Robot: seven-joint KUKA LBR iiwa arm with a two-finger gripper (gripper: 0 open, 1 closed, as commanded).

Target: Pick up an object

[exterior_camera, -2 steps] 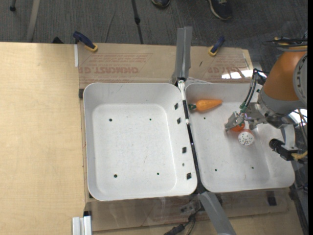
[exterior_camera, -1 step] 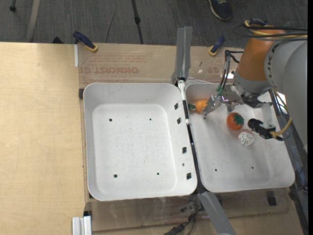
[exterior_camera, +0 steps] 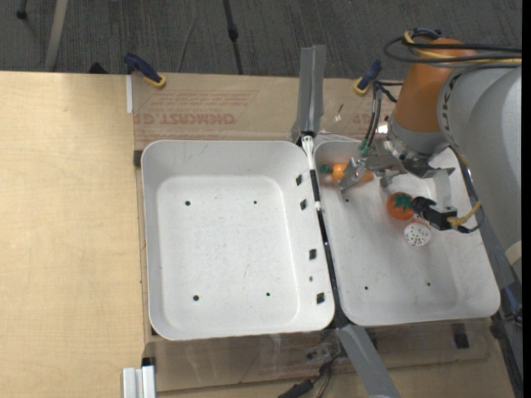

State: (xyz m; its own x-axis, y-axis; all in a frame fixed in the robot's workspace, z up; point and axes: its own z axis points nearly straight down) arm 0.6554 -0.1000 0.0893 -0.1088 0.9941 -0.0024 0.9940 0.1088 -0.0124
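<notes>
Orange toy (exterior_camera: 400, 206) lies in the right bin (exterior_camera: 390, 297), mid-upper area, a white ball (exterior_camera: 417, 235) just beside it, a smaller orange piece (exterior_camera: 338, 171) near the far left corner. Your gripper (exterior_camera: 355, 175) hangs low over that corner; fingers' state you cannot tell. Step: approach, nothing held. Next, you need to settle on one target and centre over it before closing.

Cardboard sheet (exterior_camera: 199, 110) beyond the left bin: faint red printing, upside down and mirrored, not reliably legible.
</notes>
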